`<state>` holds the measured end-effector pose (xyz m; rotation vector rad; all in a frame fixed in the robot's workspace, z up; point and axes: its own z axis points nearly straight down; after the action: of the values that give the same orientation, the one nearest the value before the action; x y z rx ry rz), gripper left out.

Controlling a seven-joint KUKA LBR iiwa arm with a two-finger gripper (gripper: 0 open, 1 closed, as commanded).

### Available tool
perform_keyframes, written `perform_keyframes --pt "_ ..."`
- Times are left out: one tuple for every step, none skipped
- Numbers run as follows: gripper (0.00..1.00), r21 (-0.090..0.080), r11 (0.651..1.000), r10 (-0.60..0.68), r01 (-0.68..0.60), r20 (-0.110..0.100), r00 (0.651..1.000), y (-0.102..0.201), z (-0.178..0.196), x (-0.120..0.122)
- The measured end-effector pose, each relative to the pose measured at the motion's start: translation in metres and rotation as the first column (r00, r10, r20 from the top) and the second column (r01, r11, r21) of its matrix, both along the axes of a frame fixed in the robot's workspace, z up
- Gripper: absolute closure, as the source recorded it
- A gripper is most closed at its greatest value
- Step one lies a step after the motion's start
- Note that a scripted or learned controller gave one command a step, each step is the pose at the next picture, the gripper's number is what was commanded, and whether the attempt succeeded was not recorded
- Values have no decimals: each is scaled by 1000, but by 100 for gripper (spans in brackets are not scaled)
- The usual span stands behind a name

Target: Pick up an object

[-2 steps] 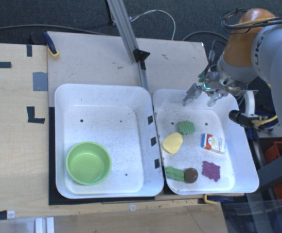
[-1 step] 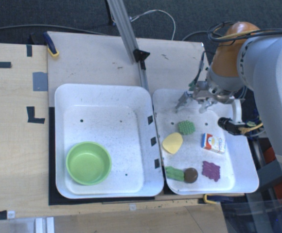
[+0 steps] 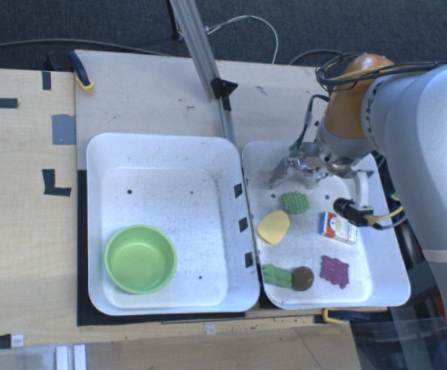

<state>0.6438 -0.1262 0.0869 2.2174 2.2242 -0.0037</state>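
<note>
Your claw (image 3: 297,179) hangs over the upper part of the right bin (image 3: 376,272), toward that bin's 12 o'clock. It looks spread, with one prong angled out toward 8 o'clock, and you have nothing between the prongs. The grey arm (image 3: 412,129) comes in from 3 o'clock, its orange band just above the wrist.

Everything you could pick up in this bin lies below the claw:
- A green knobbly ball (image 3: 294,202) is the closest, just beside the claw at its 6 o'clock and apart from it.
- A yellow piece (image 3: 273,227) sits at 7 o'clock from that ball, close to it; you cannot tell whether the two touch.
- A small box (image 3: 337,227), red, white and blue, lies at 4 o'clock from the claw, well apart from the ball.
- A purple piece (image 3: 334,270) lies at 6 o'clock from the box, near the bin's lower edge.
- A green roll (image 3: 277,275) lies on its side at the bin's 7 o'clock, with a brown ball (image 3: 302,278) touching its right end.

In the left bin (image 3: 169,191) a green bowl (image 3: 140,258) stands upright, mouth up, at that bin's 7 o'clock, well apart from your claw. Both bins sit side by side on the pale bench (image 3: 146,91).
</note>
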Motion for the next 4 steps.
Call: perform_keyframes --pt "100 1 1000 1 -1 -2 1000 1 11 0" --pt "100 2 1000 -1 1 4 1000 8 63 -7" --pt "100 2 1000 -1 1 5 1000 8 107 -11" --pt "100 2 1000 -1 1 5 1000 13 151 -7"
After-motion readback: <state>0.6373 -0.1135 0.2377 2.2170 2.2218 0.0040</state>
